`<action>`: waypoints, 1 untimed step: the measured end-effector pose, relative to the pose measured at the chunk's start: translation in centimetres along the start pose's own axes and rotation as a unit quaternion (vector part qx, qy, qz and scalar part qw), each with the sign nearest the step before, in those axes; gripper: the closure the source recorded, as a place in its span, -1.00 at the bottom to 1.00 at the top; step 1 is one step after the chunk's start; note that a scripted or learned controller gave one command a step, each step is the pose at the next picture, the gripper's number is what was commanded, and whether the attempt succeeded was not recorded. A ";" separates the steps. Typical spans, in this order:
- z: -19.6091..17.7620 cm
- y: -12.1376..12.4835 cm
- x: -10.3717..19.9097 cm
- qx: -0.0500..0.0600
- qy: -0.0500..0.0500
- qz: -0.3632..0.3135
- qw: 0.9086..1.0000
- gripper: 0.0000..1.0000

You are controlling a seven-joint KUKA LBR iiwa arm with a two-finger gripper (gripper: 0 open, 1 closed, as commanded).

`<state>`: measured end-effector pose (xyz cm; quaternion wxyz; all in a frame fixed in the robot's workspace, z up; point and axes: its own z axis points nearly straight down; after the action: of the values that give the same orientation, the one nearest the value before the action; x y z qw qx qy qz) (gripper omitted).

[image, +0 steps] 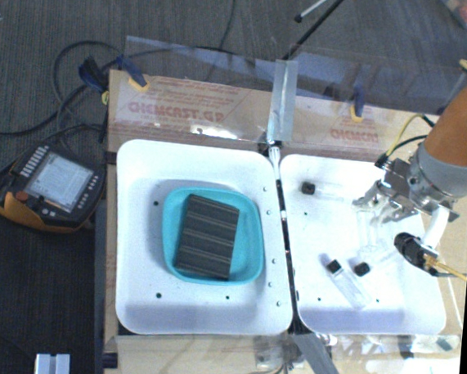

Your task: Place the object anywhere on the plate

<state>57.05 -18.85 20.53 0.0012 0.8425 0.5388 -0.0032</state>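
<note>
- Two white bins sit side by side on the counter point(104, 293): a left bin point(133, 296) and a right bin point(385, 316).
- One light blue plate point(251, 241) lies in the middle of the left bin.
- One dark block point(207, 236) with ridges lies flat on the plate, covering much of it.
- Three small black bits lie in the right bin: one point(307, 187) near the top left, and two point(334, 266) point(361, 269) lower down, near each other.
- One clear stick point(349, 287) lies at a slant, touching the lower left black bit.
- One arm point(456, 138) reaches in from the right, over the right bin.
- The end effector point(375, 229) hangs above the right bin, close to the two lower bits. Its clear fingers point(366, 205) look spread apart, with nothing between them.
- One orange and grey hand controller point(48, 187) lies on the floor to the left of the counter.
</note>
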 end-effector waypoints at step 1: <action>0.0 0.0 0.0 0.000 0.000 0.000 1.000 -1.00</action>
<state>57.06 -18.85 20.55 0.0014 0.8425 0.5387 -0.0030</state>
